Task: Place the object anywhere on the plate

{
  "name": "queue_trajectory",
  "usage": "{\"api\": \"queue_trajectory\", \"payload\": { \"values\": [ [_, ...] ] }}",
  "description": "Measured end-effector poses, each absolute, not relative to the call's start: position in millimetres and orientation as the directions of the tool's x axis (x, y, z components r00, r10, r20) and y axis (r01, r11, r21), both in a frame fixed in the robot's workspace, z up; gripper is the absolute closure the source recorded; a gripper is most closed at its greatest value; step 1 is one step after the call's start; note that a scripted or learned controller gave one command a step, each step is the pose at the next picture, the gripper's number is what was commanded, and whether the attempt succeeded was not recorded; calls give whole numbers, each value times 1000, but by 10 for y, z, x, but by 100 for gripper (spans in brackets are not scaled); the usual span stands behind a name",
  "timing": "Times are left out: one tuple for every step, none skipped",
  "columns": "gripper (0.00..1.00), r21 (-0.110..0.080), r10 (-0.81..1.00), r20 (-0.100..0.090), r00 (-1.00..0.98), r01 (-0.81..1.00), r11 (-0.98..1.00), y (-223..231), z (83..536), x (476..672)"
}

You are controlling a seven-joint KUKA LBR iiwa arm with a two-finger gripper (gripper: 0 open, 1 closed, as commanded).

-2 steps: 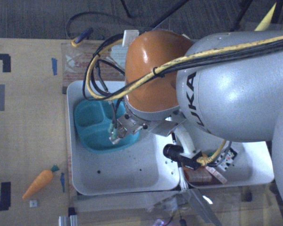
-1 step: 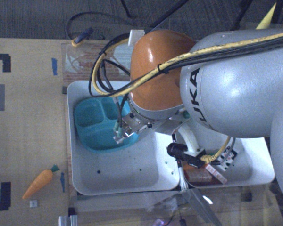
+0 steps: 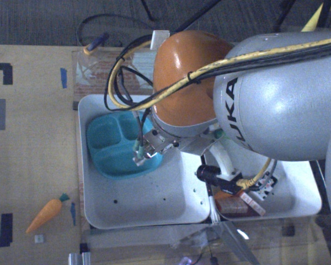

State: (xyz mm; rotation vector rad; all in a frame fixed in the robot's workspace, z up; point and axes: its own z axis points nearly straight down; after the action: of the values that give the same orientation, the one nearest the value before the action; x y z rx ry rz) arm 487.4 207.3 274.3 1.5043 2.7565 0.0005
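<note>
Gripper (image 3: 140, 154): small metallic assembly emerging from under the orange wrist band (image 3: 185, 81), positioned over the right edge of the plate. Finger spacing cannot be told; the tips are small, blurred and partly merged with the plate's rim. No item is discernible between them.

Plate (image 3: 111, 142): teal, divided into compartments, lying in the upper part of the left bin (image 3: 138, 203). Its right portion is covered by the wrist and gripper; the compartments in view hold nothing that can be made out.

Arm (image 3: 276, 98): grey KUKA body, very large in frame, covering the upper halves of both bins at the centre and right. Yellow and black cables (image 3: 121, 76) loop from it above the left bin.

Right bin (image 3: 298, 200): mostly hidden beneath the arm. Contents partly visible near its lower left: a brownish-red boxlike item (image 3: 234, 205), partly overlapped by a black fitting (image 3: 207, 173) and cable ends; its identity is unclear. Whether this is the task's object cannot be told.

Carrot (image 3: 45, 214): orange toy with green top, lying on the wooden bench (image 3: 27, 148) outside the bins, well left of the left bin's lower corner, apart from the plate.

Blue tape marks (image 3: 63, 77) and black corner markings (image 3: 3, 73): on the bench surface at left.
</note>
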Motion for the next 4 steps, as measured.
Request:
{"api": "queue_trajectory", "payload": {
  "values": [
    [100,3,840,-2,-542,840,542,2082,2842,4880],
    [100,-1,593,2,-805,593,805,2050,1989,4789],
    [100,1,41,1,-999,41,999,2253,1552,4792],
    [100,3,-175,-6,-984,-175,985,2257,1979,4862]
  ]
}}
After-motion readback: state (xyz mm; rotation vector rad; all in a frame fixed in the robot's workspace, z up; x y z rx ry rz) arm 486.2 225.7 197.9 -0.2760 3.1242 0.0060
